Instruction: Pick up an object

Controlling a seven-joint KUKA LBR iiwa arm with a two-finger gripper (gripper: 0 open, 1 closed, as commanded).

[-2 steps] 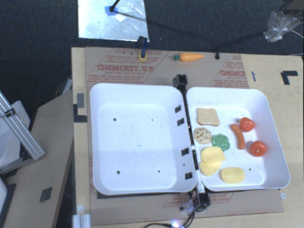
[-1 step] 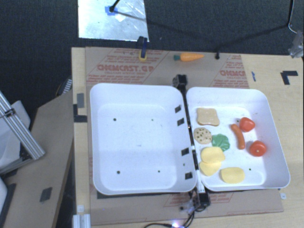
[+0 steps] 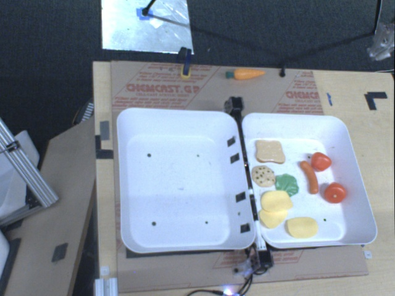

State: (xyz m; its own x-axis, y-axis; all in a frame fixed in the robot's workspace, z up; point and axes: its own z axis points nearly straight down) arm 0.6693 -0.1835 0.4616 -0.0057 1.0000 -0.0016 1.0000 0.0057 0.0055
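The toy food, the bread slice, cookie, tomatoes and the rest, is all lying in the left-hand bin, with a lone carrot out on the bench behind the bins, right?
Not quite. The camera view shows the bread slice, cookie, tomatoes and the rest lying in the right-hand bin, not the left one. The carrot does lie out on the bench behind the bins.

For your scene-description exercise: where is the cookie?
The cookie lies in the right bin, near its left wall, below the toast slice and left of the green piece.

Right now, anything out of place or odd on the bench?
One thing: a toy carrot lies on the cardboard behind the bins, outside both. The other play food sits grouped in the right bin. Nothing looks spilled or damaged.
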